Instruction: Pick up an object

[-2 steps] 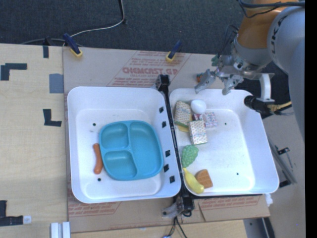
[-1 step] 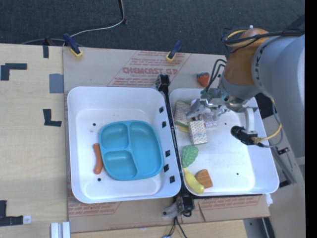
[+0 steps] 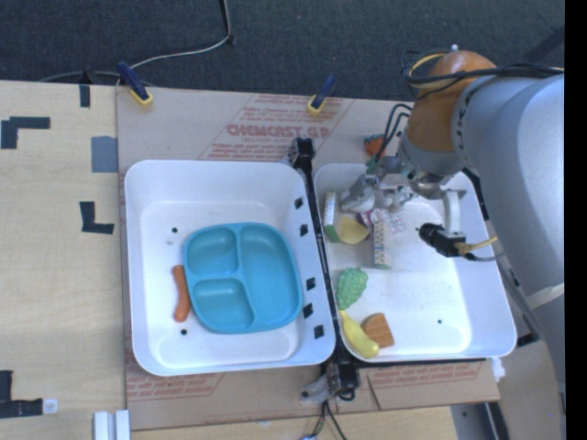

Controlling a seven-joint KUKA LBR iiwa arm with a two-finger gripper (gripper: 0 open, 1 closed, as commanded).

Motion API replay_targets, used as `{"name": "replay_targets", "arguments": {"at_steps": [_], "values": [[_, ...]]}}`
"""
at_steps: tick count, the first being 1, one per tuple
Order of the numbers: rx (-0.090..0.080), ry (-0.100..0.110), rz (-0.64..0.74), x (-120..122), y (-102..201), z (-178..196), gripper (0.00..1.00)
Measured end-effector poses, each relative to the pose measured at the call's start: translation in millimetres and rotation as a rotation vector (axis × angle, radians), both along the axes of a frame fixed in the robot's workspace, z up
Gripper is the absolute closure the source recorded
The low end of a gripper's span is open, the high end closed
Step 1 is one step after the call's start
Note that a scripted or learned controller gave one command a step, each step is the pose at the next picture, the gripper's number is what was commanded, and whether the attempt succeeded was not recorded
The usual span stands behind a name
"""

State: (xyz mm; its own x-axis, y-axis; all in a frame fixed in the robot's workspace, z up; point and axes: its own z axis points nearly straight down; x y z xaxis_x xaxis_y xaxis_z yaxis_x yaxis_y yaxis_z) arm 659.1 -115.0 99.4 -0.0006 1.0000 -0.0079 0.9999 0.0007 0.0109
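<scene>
tool (image 3: 367,200) sat low over right bin (image 3: 440,337) far-left corner, likely mid-grab | finger state: cannot tell | yellow piece (image 3: 352,232) just beside tool | banana (image 3: 359,336) well apart

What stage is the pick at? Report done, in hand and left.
Done: the arm has reached over the right bin, its gripper low among the items at the far end. In hand: nothing visibly lifted; whether anything is gripped cannot be told. Left: grasp and raise one item. The banana, brown piece and green item lie untouched.
</scene>
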Motion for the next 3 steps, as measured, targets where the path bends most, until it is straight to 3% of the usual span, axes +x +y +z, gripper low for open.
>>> {"name": "replay_targets", "arguments": {"at_steps": [1,3], "values": [[-0.002,-0.018,0.003,-18,1,-5,0.0],[-0.004,-0.018,0.001,-22,17,-5,0.0]]}}
